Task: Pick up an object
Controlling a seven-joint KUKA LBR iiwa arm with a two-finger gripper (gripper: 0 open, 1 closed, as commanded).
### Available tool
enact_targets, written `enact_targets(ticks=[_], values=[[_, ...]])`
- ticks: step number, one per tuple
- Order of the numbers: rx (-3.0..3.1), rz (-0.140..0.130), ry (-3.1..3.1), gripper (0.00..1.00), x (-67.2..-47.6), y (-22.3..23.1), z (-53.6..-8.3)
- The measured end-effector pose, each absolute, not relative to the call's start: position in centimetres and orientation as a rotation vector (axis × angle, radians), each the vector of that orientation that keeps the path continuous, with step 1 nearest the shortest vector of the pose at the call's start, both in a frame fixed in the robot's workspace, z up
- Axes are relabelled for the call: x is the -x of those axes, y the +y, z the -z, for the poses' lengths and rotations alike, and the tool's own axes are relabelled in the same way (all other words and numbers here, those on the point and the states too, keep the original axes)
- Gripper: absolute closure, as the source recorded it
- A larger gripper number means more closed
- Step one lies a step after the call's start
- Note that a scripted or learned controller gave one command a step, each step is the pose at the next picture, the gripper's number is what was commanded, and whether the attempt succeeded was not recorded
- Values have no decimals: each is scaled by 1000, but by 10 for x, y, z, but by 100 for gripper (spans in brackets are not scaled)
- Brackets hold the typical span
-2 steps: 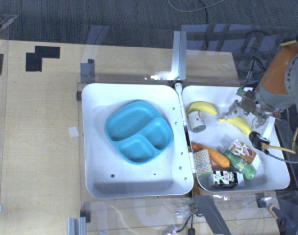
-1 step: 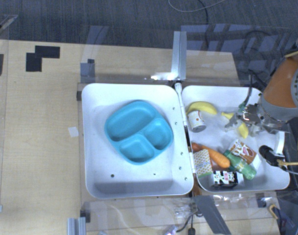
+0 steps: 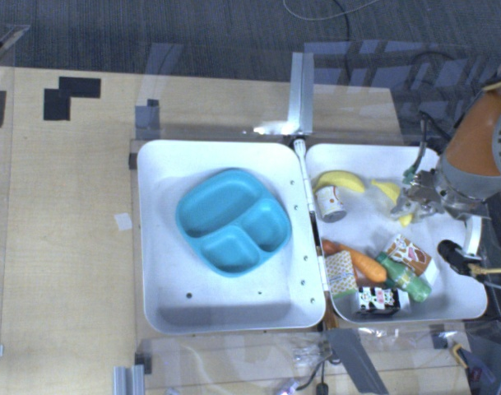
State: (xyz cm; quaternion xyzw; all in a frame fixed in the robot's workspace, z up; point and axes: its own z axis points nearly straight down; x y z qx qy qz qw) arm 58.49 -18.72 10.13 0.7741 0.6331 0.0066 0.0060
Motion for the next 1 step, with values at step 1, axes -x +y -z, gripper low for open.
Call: enact_targets(ticks=[1], values=[[-2556,-7,1819,100,-623,-136,-189]])
